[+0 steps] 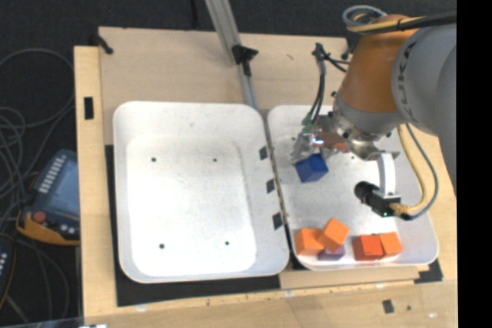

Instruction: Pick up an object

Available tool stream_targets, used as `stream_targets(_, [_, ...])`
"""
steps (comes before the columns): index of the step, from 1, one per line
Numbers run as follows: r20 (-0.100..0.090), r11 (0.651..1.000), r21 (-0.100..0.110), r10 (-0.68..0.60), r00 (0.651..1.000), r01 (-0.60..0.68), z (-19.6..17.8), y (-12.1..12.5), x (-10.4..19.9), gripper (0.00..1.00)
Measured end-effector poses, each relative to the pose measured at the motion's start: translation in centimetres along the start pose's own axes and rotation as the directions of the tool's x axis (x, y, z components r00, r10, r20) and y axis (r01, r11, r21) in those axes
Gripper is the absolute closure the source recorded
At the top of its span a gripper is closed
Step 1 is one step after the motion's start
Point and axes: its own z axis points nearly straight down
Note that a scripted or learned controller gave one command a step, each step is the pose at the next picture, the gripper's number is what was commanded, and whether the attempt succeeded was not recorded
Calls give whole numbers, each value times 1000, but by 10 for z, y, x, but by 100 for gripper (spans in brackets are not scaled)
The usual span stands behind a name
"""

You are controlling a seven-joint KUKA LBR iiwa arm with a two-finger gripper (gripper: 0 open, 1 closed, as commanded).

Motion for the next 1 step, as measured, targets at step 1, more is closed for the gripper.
stream_targets(1, [-2,1000,9,0,1000,0,5,-8,70,100])
